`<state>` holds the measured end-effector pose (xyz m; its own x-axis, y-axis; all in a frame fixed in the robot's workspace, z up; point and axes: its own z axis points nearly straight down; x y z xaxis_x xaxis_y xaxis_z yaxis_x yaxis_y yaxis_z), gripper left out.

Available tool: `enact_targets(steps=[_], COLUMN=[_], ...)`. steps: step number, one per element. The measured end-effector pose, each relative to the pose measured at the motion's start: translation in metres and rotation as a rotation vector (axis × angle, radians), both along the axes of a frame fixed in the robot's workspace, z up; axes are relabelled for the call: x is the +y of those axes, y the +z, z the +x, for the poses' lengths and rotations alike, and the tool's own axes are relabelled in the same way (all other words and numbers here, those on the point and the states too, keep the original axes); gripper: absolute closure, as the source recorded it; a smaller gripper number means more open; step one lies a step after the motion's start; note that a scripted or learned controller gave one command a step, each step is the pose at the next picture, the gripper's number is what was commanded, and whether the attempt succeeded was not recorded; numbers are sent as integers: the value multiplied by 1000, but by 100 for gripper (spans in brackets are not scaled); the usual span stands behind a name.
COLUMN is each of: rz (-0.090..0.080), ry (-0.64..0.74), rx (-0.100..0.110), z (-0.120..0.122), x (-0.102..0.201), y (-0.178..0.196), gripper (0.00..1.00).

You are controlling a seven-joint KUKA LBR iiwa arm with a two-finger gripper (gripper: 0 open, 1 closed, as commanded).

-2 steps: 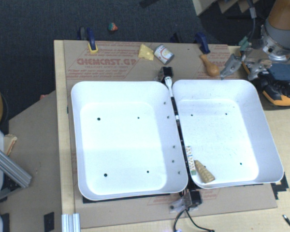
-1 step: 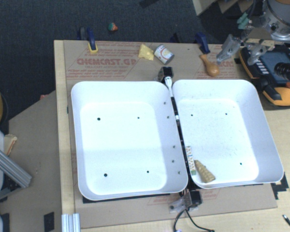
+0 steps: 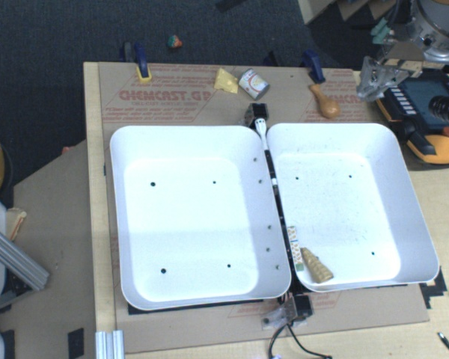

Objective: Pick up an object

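**One target, tucked in a corner, and the arm parked well away**

Start at your left: the left bin [image 3: 187, 215] offers nothing to grasp, so your pick has to come from its neighbour. Along the seam where the two bins meet, a black strip with clips [image 3: 268, 170] runs front to back, apparently there to keep the pair from sliding apart.

Moving right, the right bin [image 3: 359, 200] holds the one candidate: a small tan cone-shaped object [image 3: 315, 265] lying on its side in the near-left corner, close against the wall by the seam. That position will likely make a descent awkward, since a finger could foul the bin wall.

Behind the bins, on the brown board, lie strays beyond the work area: a yellow scrap [image 3: 226, 81], a small white box [image 3: 253, 84] and a wooden pear-shaped piece [image 3: 325, 103].

At the far right, the gripper [image 3: 374, 81] hangs above the bench's back corner, well apart from the cone. You cannot tell how its jaws stand from this angle.
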<state>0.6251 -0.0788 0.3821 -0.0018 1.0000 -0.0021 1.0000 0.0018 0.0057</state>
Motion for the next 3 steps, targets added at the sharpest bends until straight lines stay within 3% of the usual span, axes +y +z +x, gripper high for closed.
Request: enact_targets(steps=[1,2,3], rz=[6,6,4], ry=[9,9,8], rx=[17,0,14], z=[-24,12,-1], x=[117,214,310], y=[-82,-57,-123], gripper=[100,100,100])
